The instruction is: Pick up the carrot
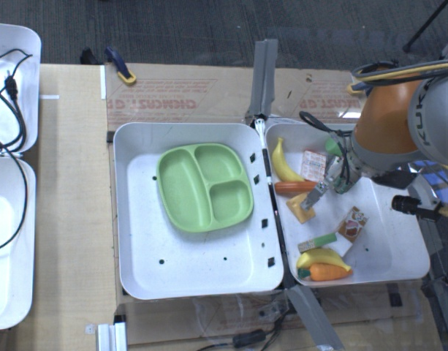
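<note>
An orange carrot (pixel 329 272) with a green end lies at the front of the right bin (pixel 399 262), just below a yellow banana-like piece (pixel 322 258). My gripper (pixel 312 199) hangs low near the bin's left side, over a tan block (pixel 300 209). It sits just right of an orange-red sausage-shaped piece (pixel 294 188). The carrot lies well in front of the gripper and apart from it.
In the right bin also lie a yellow banana (pixel 282 162), a white and red packet (pixel 313 164), a green stick (pixel 318 241) and a brown snack packet (pixel 353 224). The left bin (pixel 136 254) holds a green divided plate (pixel 206 186). A ridge (pixel 270 210) divides the bins.
</note>
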You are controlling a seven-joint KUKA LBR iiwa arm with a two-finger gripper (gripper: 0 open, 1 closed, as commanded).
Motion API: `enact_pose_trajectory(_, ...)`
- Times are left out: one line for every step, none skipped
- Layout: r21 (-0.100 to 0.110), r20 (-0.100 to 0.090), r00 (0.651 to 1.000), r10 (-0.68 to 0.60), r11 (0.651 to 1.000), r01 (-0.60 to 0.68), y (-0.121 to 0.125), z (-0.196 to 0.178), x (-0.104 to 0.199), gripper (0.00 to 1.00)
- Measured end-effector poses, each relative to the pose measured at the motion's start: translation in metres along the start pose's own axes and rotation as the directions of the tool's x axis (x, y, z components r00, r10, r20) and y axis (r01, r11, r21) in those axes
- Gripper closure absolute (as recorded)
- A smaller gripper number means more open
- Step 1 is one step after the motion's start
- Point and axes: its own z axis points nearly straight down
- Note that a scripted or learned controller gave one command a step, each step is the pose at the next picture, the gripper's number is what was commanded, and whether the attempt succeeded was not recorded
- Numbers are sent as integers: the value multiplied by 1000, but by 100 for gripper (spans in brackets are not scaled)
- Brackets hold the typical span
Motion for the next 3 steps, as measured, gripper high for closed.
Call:
enact_pose_trajectory(3,-4,999,-35,999,35,-54,2,49,0)
enact_pose_trajectory(-6,9,1000,-9,1000,9,-95,-1,46,0)
enact_pose_trajectory(0,1,993,116,993,-116,-125,1,16,0)
